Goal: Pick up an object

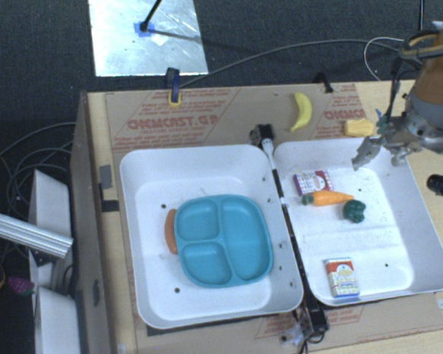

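Hovering at the right bin's [419,218] one o'clock corner, gripper [378,152] spread open and bare, carrot [328,197] toward seven o'clock of it, broccoli [354,211] beside.

A yellow banana [302,110] and a small yellow block [359,127] lay on the brown cardboard sheet [201,117] behind the two white bins. A shiny metal plate [147,32] with a scrap of blue tape [145,29] rested on the dark floor beyond the bench. Black cables [13,150] trailed over the floor at the left, near a silver metal bar [27,231].
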Available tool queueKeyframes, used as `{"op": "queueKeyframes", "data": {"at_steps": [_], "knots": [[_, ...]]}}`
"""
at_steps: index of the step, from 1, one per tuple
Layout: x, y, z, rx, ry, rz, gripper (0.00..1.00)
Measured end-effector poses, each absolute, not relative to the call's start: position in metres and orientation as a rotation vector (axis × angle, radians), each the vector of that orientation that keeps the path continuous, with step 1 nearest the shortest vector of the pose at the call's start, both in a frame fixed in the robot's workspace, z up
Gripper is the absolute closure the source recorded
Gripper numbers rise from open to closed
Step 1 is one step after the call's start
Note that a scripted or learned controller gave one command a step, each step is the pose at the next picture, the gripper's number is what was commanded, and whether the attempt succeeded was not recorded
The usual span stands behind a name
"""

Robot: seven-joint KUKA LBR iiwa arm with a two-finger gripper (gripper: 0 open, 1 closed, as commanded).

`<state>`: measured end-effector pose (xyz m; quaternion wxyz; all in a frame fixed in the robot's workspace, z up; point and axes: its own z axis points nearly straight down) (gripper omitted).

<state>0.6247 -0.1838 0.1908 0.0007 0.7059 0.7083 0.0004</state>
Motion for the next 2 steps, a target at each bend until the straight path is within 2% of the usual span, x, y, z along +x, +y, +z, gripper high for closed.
{"op": "queueKeyframes", "data": {"at_steps": [1,2], "knots": [[0.614,-0.167,0.107,2.212,2.215,0.011,0.0],[0.589,-0.157,0.095,2.206,2.201,0.016,0.0]]}}
